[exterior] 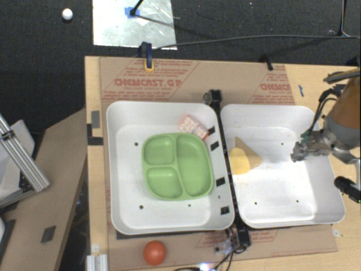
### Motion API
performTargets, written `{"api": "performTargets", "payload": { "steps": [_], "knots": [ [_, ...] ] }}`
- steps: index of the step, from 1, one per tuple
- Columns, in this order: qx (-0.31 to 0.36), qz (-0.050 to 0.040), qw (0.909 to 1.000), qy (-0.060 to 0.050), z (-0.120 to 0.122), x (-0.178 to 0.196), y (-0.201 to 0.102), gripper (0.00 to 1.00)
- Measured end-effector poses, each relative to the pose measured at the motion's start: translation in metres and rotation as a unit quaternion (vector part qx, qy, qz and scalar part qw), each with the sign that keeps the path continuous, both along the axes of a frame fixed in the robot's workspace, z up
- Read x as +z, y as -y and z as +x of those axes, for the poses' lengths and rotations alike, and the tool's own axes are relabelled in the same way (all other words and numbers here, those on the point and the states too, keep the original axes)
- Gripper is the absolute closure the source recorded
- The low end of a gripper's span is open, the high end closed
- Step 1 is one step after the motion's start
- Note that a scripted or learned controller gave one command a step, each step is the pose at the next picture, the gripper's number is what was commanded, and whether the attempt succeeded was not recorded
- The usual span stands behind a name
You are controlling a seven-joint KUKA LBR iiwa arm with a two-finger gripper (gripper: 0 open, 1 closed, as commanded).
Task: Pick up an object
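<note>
Dark floor all round, brown cardboard-faced bench [169,75] in the middle, bearing two shallow white bins side by side. Left bin [121,151] holding a green divided plate [176,166] and, at the plate's 1 o'clock, a small pink-and-white packet [193,126]. Right bin [293,208] holding a pale yellow wedge [242,158] hard against its left wall. Outside the bins, at 6 o'clock on the bench edge, an orange ball [154,253].

Gripper [299,153] hanging over the right bin's right side, reaching in from 3 o'clock, nothing seen between its tips; too small and dark to judge apart or together.

Wedge lying at the gripper's 9 o'clock, well apart, almost level with it across the bin floor. Long axis running roughly from 11 to 5 o'clock, narrow tip pointing toward 11, broad rounded end toward the bin's centre. Likely nearest target: a plain traverse toward 9 o'clock, then closing across the short axis.
</note>
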State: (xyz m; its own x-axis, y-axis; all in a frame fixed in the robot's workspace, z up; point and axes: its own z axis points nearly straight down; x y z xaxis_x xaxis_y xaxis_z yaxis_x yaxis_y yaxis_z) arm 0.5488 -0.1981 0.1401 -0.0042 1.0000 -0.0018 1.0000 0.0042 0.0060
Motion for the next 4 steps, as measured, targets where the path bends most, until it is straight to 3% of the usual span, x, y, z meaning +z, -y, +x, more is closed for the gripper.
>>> {"api": "performTargets", "payload": {
  "steps": [1, 2, 4],
  "knots": [
    [0.0, 0.0, 1.0, 0.001, -0.002, 0.056, -0.009, 1.0],
    [0.0, 0.0002, 1.0, -0.001, 0.0, 0.082, -0.009, 1.0],
    [0.003, 0.0015, 1.0, -0.002, 0.005, 0.096, -0.101, 1.0]
  ]
}}
